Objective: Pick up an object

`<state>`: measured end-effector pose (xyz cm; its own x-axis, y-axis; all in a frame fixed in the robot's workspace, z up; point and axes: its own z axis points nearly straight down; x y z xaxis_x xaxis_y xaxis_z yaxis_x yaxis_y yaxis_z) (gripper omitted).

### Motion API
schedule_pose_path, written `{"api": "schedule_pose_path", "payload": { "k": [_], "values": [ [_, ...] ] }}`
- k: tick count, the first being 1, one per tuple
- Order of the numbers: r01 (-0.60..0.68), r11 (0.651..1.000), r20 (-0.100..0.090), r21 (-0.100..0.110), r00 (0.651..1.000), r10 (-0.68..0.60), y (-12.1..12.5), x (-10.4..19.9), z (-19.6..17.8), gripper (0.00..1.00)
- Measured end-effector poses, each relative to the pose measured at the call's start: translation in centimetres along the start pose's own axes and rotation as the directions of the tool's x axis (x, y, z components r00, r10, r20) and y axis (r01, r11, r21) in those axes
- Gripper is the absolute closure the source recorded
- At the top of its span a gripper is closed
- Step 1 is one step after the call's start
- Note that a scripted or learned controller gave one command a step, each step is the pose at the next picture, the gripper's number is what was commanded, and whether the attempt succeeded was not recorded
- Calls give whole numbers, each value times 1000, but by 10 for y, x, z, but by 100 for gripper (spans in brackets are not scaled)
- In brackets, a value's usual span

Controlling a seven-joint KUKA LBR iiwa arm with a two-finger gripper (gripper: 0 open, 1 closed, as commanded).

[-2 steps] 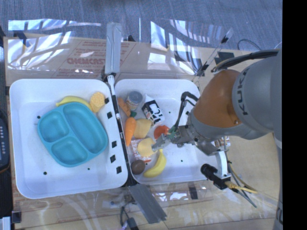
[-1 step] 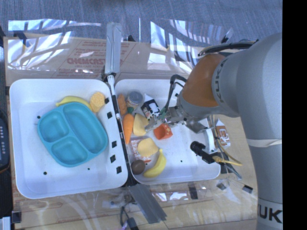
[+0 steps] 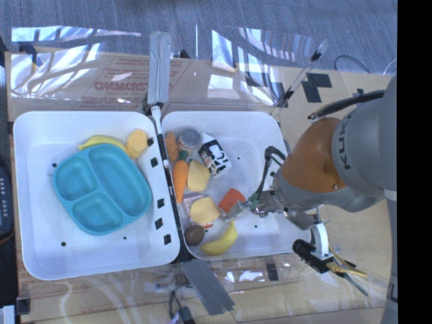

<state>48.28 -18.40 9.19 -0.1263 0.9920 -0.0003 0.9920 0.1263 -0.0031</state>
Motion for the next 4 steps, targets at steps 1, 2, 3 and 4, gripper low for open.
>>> {"api": "schedule_pose_path", "payload": {
  "k": [1,2,3,4],
  "values": [
    [-176,984,-2,-1,984,176,73,14,0,0],
    [-158,987,-2,1,987,158,35,26,0,0],
    [-155,988,-2,2,988,155,35,26,-9,100],
    [-247,969,-4,-5,969,247,99,99,-102,100]
  ]
}}
